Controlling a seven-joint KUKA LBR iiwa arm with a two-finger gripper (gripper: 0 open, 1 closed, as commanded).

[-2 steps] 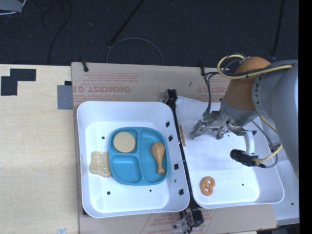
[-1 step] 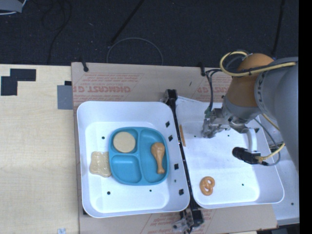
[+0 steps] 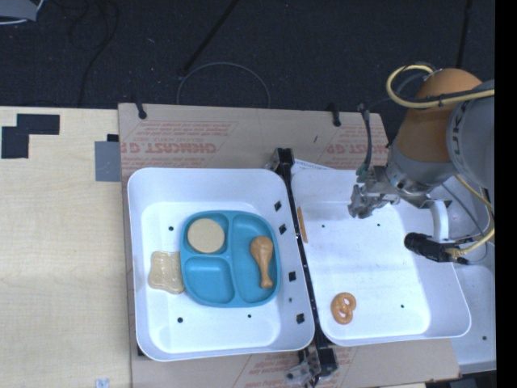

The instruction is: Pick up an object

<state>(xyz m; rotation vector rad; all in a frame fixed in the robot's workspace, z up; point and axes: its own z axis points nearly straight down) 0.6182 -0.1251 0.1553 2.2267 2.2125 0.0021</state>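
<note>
gripper [image 3: 365,202] mine, over the upper left of the right bin [image 3: 440,318], open or closed i cannot tell | pretzel [image 3: 343,307] on that bin's floor near its lower left corner | left bin [image 3: 149,330]: blue tray [image 3: 212,285] with drumstick [image 3: 262,259] and round biscuit [image 3: 205,235]

Even overhead light, bright white bins [image 3: 153,217], dark background, slightly soft focus

The grey arm [image 3: 477,148] enters from the right, its orange band [image 3: 432,128] above the wrist. The gripper [image 3: 365,202] points leftward and downward at the wrist's end. Cables loop along the arm.
</note>
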